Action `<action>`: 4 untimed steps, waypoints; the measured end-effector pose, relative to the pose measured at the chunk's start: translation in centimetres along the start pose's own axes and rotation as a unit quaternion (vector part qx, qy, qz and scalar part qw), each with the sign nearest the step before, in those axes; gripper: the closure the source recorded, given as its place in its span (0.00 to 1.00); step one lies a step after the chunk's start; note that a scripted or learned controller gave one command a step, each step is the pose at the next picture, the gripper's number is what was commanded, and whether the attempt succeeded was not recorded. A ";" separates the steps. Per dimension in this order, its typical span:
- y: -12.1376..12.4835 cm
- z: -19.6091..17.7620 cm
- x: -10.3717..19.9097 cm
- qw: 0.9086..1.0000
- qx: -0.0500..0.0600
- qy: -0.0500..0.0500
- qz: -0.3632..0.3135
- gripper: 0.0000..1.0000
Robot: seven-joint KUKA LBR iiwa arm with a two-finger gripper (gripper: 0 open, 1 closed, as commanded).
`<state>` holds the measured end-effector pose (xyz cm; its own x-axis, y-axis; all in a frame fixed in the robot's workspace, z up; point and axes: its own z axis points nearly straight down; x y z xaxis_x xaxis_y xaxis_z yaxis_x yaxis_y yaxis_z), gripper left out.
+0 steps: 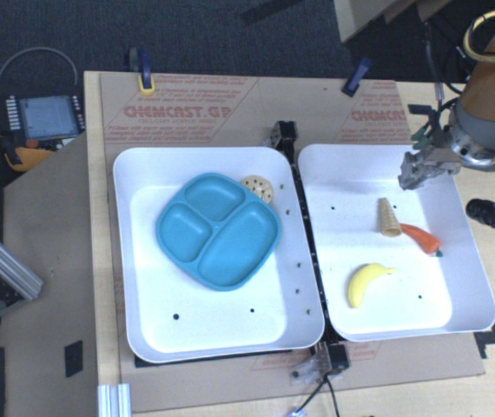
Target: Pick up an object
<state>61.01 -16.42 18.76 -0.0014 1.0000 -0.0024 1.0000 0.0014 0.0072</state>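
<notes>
Bench: brown board [230, 102] bearing two white bins.
Left bin [143, 302]: blue divided plate [219, 230], cookie [257, 186] at its edge.
Right bin [456, 294]: banana [365, 283], carrot [419, 236], cone [390, 217].
Gripper [415, 172]: above far corner, nothing visibly held; opening cannot be judged.
Handling: banana likely light, smooth; grip mid-body.

Bench [230, 111] bears two white bins [143, 233] side by side.

The right bin [334, 233] has open floor on its left half; a cone [389, 216], carrot [419, 237] and banana [366, 283] crowd the rest.
</notes>
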 end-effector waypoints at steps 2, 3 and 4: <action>0.3 -3.5 5.9 1.000 0.004 0.003 -0.003 1.00; 0.9 -2.7 12.1 1.000 0.005 0.003 -0.003 1.00; 0.8 -2.7 18.2 1.000 0.005 0.003 -0.003 1.00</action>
<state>61.79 1.75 21.40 -0.0066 1.0000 0.0035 1.0000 0.0066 -0.0019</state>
